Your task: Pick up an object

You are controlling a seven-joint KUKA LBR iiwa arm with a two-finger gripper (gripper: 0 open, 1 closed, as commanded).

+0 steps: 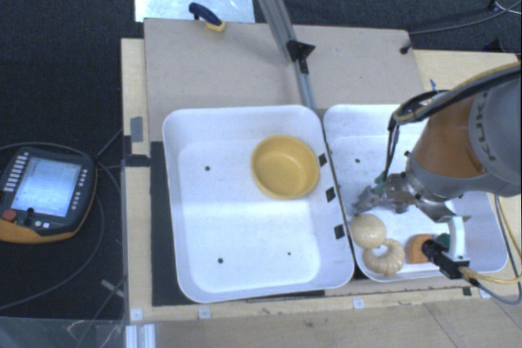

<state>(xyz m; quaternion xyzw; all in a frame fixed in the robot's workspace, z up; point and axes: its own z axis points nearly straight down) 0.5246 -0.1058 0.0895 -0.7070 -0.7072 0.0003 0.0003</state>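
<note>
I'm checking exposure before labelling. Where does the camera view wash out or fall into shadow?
Camera view: the left bin glares bright white on its floor, with mild shade around the yellow bowl; the arm darkens the right bin beneath it; overall slightly soft.

white bins: two, side by side [245,126] [351,122]
yellow bowl: one, in the left bin [285,167]
beige round things: two, in the right bin [368,230] [383,257]
orange thing: one, in the right bin [418,248]
robot arm: one [457,147]
hand controller with screen: one [45,193]
</note>
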